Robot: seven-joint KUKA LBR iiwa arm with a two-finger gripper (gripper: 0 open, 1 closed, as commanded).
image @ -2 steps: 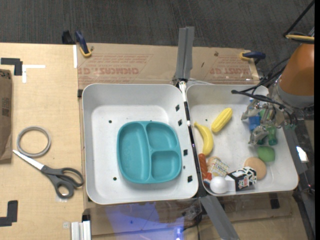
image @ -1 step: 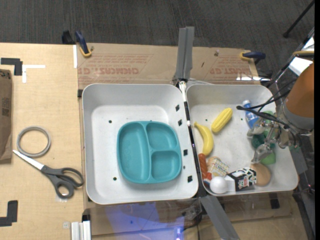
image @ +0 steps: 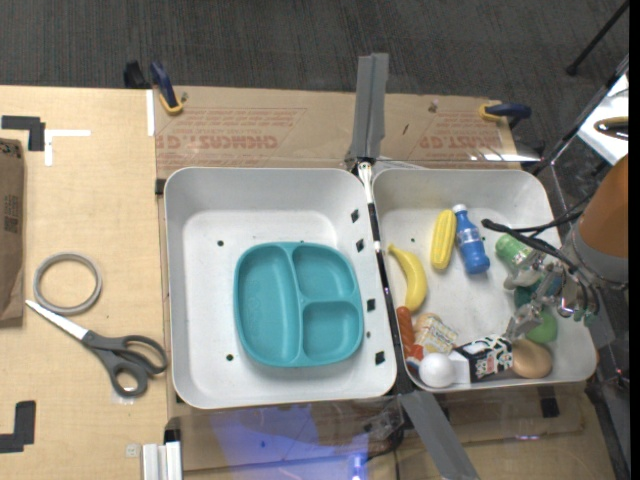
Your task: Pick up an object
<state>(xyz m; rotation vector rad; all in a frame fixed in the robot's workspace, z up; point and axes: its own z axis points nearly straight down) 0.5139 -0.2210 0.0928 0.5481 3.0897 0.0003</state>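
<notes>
Even, bright light falls from above, and the two white bins (image: 180, 268) come close to washing out, with only soft grey shadows along their inner walls. A bluish-violet glare spot (image: 285, 438) sits at the bottom centre. Focus is fairly sharp, slightly grainy; the dark floor (image: 300, 18) at the top stays dim.

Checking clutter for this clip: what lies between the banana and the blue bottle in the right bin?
In the camera view, a yellow corn cob stands between the banana and the blue bottle, close beside the bottle.

Arm (image: 612, 218) slants down, pincer (image: 535, 303) lowered.
</notes>
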